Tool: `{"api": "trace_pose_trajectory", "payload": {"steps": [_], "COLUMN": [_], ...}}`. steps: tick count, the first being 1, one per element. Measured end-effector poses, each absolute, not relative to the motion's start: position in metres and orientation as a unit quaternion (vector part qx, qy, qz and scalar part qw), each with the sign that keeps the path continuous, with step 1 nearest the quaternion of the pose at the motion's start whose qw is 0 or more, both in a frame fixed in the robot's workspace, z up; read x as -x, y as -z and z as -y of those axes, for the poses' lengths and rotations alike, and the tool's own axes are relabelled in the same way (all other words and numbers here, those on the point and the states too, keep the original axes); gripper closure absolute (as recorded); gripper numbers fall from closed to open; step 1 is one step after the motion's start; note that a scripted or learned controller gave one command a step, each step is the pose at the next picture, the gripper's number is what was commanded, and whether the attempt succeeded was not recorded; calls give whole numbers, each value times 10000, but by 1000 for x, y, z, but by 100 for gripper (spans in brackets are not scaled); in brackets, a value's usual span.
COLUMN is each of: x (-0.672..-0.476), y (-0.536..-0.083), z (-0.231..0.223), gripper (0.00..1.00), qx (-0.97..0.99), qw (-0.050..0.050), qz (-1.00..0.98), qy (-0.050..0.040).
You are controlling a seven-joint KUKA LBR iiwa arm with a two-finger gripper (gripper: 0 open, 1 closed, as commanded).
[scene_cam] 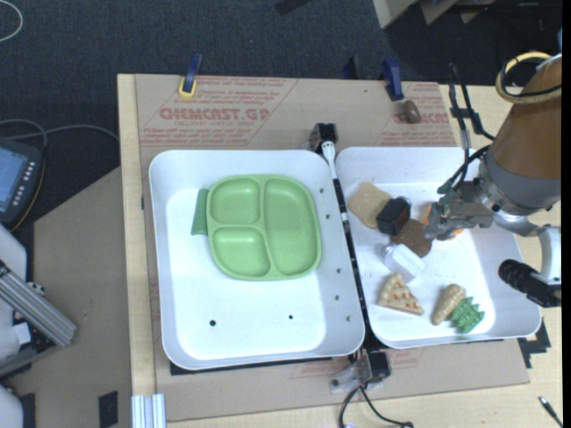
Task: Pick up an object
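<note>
White bins sit side by side on the bench. The left bin [178, 328] holds a green divided plate [264, 226]. My arm [531, 141] reaches over the right bin [500, 328], and my gripper [443, 222] hangs low just beside a brown block [414, 236]. I cannot tell how the gripper stands. Near it lie a tan bread piece [365, 201], a black object [393, 214] touching the brown block, a small white piece [406, 260], a pizza slice toy [399, 295], and a carrot toy [457, 308] with green leaves.
</note>
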State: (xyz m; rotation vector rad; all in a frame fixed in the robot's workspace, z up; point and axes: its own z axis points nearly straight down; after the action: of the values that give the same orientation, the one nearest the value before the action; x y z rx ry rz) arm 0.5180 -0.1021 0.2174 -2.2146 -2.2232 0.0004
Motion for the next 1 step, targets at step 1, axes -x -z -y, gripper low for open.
{"api": "trace_pose_trajectory", "payload": {"steps": [1], "x": [-535], "y": [-214], "z": [47], "gripper": [100], "qx": [7059], "qw": [-4], "qz": [7083], "qy": [5]}}
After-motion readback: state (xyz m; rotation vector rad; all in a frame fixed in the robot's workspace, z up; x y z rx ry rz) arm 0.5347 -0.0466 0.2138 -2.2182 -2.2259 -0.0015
